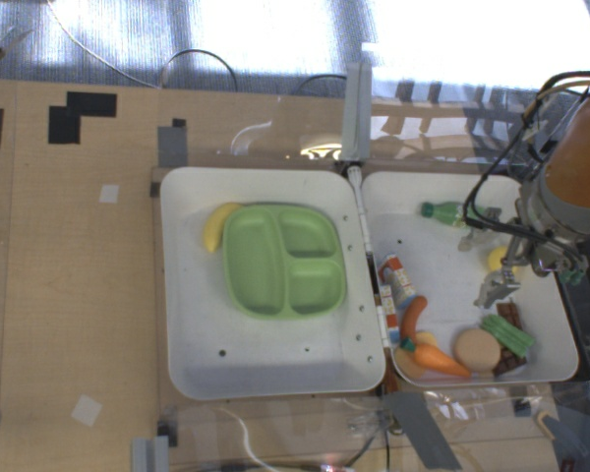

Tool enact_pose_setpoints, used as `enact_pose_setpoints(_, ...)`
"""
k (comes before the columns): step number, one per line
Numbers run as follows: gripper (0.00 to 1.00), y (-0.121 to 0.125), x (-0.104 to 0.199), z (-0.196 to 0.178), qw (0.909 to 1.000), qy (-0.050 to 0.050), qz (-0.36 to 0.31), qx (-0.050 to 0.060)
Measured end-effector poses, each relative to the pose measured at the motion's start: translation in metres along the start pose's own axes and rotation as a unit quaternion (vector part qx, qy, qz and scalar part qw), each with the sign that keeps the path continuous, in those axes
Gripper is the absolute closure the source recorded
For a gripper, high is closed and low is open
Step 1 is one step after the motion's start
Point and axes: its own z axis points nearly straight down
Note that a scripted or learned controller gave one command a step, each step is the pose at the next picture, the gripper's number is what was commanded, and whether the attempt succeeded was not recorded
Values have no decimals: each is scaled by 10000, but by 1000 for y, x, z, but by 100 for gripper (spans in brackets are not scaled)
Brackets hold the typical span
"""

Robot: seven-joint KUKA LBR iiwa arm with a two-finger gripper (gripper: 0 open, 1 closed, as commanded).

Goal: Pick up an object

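Nearest, at the front edge of the right bin (541,367), lay a carrot (439,359) beside a round tan bun (476,348), with a green ridged piece (508,332) resting across a dark brown piece (509,359) just to their right. A red sausage (413,317) stood slightly farther in, close to the carrot's green top. Beyond it, a small white and red tube (399,277) lay near the divider between the bins.

Gripper (496,289) hung over the right bin's middle, the fingers (492,293) pointing down above bare white floor; nothing sat between them, but whether they were spread or closed I could not tell. A yellow item (498,258) showed just beside the wrist, partly hidden.

Farther back, a green bottle (441,210) lay on its side near the bin's far wall.

Left bin (192,362) held a green divided plate (281,261), with a banana (216,226) touching its far left edge. Tan worktop (69,293) ran off to the left.
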Motion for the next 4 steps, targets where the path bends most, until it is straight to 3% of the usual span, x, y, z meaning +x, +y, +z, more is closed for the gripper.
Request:
enact_pose_setpoints(1, 0, 30, 15, 116, 10000, -17, 0, 2)
enact_pose_setpoints(2, 0, 45, 8, 121, 9920, -53, 1262, 8)
enact_pose_setpoints(3, 0, 44, -2, 122, 9747, -36, 2234, 13)
enact_pose_setpoints(4, 0, 44, -17, 122, 9489, -36, 3156, 39)
